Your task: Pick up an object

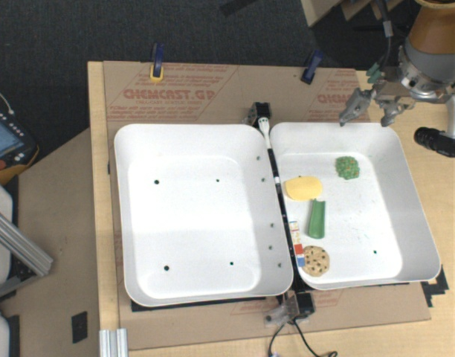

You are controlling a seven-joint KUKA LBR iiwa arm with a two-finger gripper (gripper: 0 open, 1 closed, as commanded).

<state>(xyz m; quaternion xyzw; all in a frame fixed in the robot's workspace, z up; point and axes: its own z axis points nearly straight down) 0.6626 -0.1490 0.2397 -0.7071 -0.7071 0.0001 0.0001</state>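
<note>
The right bin (406,199) holds several small things. A green bumpy ball (347,167) lies toward its far side. Near the bin's left wall rests a yellow lemon-like piece (303,188), with a green stick (317,219) just in front of it. A round cookie (315,259) and a small red, white and blue piece (298,248) sit at the near left corner. My gripper (369,110) hangs above the far rim of the right bin, fingers spread open and nothing between them, well above and behind the green ball.
The left bin (190,214) stands beside the right one, a black divider strip (273,177) between them. Cardboard (213,88) lies under both bins, held by clamps (157,64) at the back. A black clip (259,114) sits at the bins' far junction.
</note>
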